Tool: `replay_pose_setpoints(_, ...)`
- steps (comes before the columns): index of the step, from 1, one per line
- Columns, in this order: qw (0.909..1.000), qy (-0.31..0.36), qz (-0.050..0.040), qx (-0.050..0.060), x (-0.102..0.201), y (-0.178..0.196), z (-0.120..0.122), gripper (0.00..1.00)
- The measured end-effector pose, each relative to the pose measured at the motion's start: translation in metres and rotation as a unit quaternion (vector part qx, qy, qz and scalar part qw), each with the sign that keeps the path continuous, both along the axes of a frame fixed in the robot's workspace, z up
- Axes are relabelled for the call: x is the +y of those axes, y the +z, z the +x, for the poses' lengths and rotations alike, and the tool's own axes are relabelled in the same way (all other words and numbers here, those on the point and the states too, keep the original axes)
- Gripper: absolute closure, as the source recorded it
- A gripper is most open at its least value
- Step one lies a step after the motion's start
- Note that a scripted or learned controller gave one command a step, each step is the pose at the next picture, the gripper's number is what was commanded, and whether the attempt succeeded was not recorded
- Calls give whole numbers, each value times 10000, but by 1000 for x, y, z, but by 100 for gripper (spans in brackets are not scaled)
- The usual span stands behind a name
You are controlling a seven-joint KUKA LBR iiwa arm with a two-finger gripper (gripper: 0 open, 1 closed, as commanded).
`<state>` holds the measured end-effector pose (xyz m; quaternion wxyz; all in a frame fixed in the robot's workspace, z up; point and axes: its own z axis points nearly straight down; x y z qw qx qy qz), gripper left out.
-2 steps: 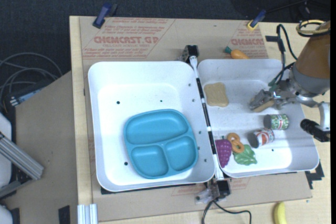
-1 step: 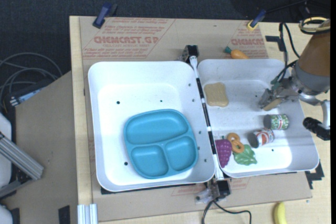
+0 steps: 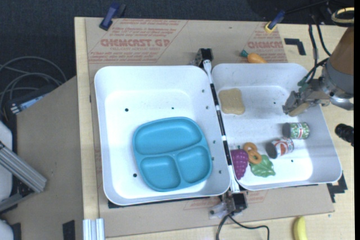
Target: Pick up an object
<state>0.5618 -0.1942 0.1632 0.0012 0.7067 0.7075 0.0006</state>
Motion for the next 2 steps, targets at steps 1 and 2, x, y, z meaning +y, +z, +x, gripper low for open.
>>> replay_pose_setpoints(1, 10000, 5, 7, -3, 41, 25, 79, 100)
replay_pose_setpoints(2, 10000, 4, 9, 1, 113, 21, 97, 100)
